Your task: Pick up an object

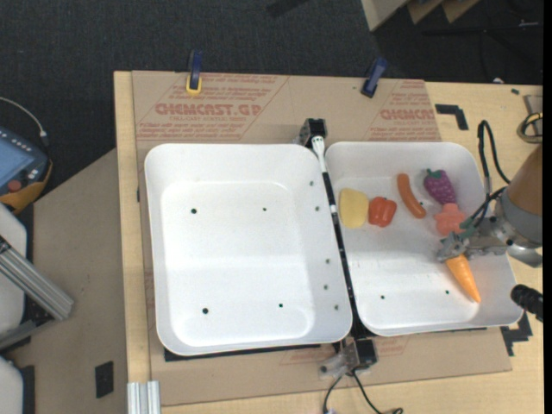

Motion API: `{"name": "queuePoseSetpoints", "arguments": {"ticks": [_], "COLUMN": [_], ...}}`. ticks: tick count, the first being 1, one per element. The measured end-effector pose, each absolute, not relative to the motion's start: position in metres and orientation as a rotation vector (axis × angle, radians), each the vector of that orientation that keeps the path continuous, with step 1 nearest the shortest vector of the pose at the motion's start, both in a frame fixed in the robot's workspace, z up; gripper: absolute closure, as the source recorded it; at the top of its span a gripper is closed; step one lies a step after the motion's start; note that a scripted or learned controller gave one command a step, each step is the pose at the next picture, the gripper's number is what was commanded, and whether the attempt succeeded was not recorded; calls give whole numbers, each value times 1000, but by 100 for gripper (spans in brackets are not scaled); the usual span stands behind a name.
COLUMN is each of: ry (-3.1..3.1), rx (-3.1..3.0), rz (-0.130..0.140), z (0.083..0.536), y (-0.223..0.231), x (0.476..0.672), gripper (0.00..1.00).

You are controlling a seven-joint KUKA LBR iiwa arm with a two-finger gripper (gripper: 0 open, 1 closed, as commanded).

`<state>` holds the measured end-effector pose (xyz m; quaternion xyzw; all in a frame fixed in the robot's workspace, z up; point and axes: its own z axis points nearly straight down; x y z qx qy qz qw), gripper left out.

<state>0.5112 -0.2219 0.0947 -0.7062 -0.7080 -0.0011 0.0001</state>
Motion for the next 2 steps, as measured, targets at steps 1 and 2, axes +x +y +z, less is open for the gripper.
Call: {"name": "queuePoseSetpoints", "arguments": {"ticks": [1,2], "ry": [-2235,-2227], "rx": [-2216,-2206], "rz": [-9,-3], "z": [138,187], "y": [-144,-37], "x": [578,497], "gripper": [100,100]}}
